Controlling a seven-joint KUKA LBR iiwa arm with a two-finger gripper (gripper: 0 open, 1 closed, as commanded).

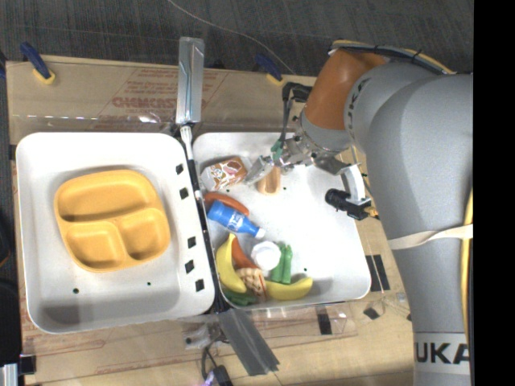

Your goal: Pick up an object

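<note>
1. Nearest you is the arm, a bulky grey body filling the right side, its orange band up top, bent down and leftward into the right bin.
2. Look at the gripper: it sits low at the bin's upper middle, tipped toward the left; whether it's open or closed you cannot tell from here.
3. Just beside it lies a tan cone-shaped piece, touching or nearly so.
4. Left of that, a wrapped snack rests by the divider.
5. Lower down, you've got a blue bottle, a banana and a small clutter of toy food.
6. The left bin carries a yellow divided tray.
</note>
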